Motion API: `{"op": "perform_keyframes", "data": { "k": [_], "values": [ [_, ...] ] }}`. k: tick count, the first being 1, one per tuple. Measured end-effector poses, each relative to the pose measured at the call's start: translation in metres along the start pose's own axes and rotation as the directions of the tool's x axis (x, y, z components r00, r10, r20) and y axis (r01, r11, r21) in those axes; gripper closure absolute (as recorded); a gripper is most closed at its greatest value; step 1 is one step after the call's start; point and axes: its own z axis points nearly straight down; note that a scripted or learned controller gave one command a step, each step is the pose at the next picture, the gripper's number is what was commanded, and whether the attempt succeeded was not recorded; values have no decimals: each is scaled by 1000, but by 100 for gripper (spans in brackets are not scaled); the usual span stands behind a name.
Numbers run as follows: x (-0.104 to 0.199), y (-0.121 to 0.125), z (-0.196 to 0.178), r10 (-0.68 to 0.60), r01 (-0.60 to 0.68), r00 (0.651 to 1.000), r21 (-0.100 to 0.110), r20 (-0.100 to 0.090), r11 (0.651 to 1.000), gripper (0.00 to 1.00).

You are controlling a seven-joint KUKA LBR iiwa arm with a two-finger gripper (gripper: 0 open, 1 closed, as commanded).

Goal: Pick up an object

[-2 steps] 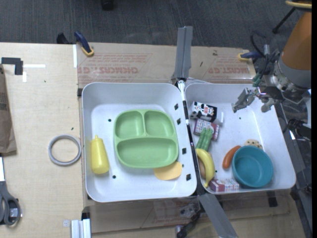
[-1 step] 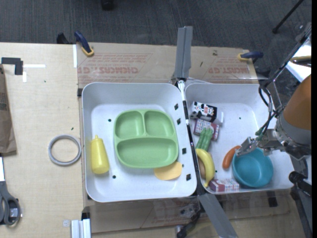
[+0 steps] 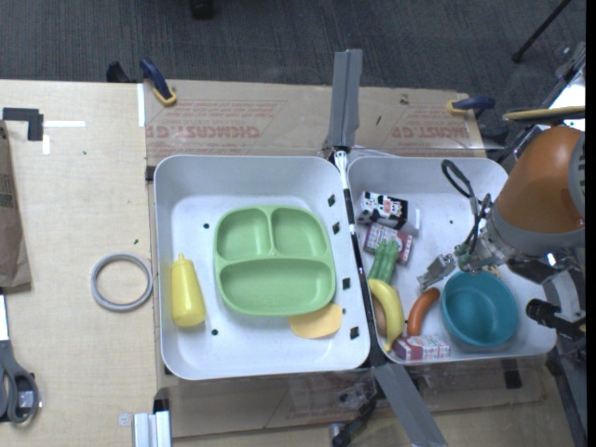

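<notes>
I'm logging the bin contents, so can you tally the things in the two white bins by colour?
Green: 2, plate and cucumber
Yellow: 3, bottle, banana, slice
Blue: 1, bowl
Orange-red: 1, carrot
Pink or mixed print: 3, black-and-white packet, pink packet, small box
Total: 10
</notes>
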Motion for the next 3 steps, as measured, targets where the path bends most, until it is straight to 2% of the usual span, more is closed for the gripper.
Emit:
{"op": "perform_keyframes", "data": {
  "k": [1,2,3],
  "values": [
    [15,12,-43,0,0,1000,-1,1,1000,0],
    [62,-32,-2,-222,222,975,-3,8,975,0],
    [51,28,0,-66,66,998,0,1,998,0]
  ]
}}
